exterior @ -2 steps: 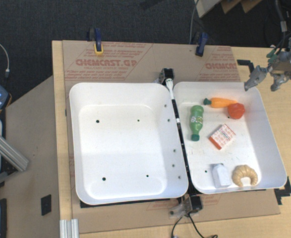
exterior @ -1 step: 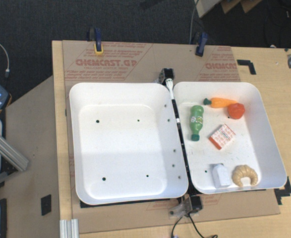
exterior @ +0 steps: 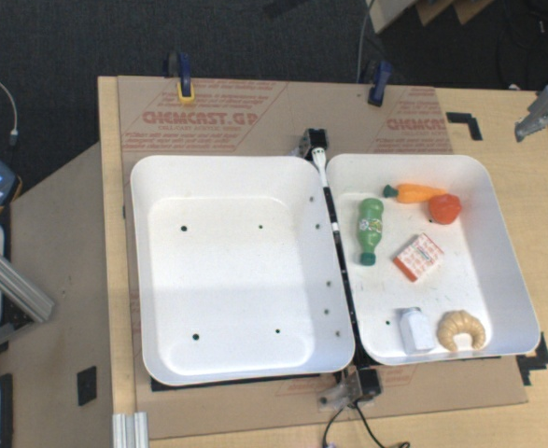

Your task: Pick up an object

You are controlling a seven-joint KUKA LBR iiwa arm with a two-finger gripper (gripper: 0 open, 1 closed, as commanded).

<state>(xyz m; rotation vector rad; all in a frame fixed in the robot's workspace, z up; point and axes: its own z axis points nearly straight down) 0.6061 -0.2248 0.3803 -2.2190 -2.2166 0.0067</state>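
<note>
The brown surface [exterior: 115, 250] holds two white bins side by side. The left bin [exterior: 152, 194] sits next to the right bin [exterior: 498, 250], and their edges touch in the middle. In the right bin, a green bottle [exterior: 370, 230] lies near the left wall. Past it, an orange carrot [exterior: 417, 192] lies at the top, just beside a red ball [exterior: 444, 208]. A red and white box [exterior: 417, 257] sits in the middle. Lower down, a small white block [exterior: 414, 329] lies just beside a tan croissant [exterior: 461, 329]. At the far right edge, a grey bit of the hand [exterior: 540, 115] pokes in above the surface, well apart from the toys, and I cannot tell if it is spread or pressed together
</note>
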